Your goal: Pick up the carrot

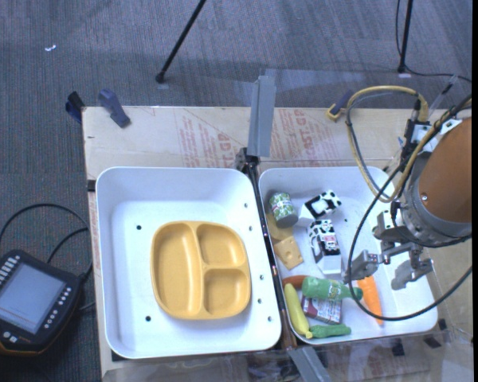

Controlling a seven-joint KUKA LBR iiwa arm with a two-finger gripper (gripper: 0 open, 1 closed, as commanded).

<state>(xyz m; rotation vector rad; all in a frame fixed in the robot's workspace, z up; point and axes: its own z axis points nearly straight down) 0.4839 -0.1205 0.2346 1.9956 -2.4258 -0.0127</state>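
Right bin (366,175) was crowded. The carrot (370,295) lay near the bin's near-right corner, an orange tapered piece with its thin tip pointing toward the near edge, smooth and plastic-looking. The gripper (386,273) hung just above its far end; fingers looked spread, with the carrot not between them. Just left of the carrot lay a green bottle (328,290) on its side, over a red packet (322,309). Further left were a yellow banana (295,309) and a small green pickle-shaped piece (329,331) at the near wall. A red item poked out behind the bottle, too hidden to tell. Farther back sat a cheese wedge (287,251) with holes, a green can (282,207), and two black-and-white cow-pattern cartons (322,205). The left bin (127,189) held a yellow three-compartment plate (199,268), glossy with rounded corners. Cables (365,165) looped over the right bin's far side.
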